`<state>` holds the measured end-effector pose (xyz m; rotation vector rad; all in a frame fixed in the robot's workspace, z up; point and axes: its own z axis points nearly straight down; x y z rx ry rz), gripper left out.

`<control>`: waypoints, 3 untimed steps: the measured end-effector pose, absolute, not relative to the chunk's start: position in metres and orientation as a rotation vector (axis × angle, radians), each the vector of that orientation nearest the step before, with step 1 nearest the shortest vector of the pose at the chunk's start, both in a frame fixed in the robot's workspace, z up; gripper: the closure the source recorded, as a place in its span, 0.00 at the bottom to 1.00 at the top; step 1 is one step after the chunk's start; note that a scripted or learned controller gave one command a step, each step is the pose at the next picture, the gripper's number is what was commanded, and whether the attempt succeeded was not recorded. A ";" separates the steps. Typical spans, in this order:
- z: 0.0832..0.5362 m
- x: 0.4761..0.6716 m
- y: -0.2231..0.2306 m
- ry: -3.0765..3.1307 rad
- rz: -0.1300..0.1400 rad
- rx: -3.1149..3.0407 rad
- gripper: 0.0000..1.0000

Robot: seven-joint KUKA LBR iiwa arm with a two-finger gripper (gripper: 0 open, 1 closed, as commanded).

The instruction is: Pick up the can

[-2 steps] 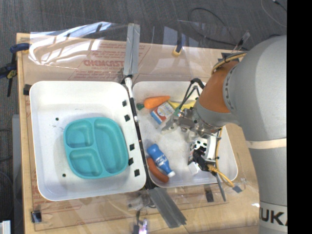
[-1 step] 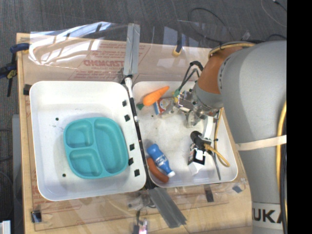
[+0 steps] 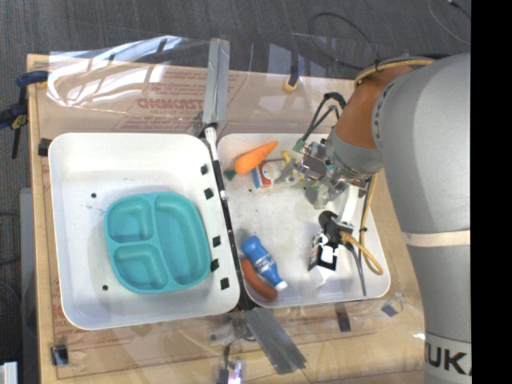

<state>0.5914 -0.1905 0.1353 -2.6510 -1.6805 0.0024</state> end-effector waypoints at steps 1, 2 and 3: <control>0.200 0.586 -0.179 -1.903 0.002 -2.498 0.00; 0.193 0.601 -0.153 -2.335 0.002 -2.097 0.00; 0.170 0.600 -0.204 -2.353 0.002 -2.077 0.00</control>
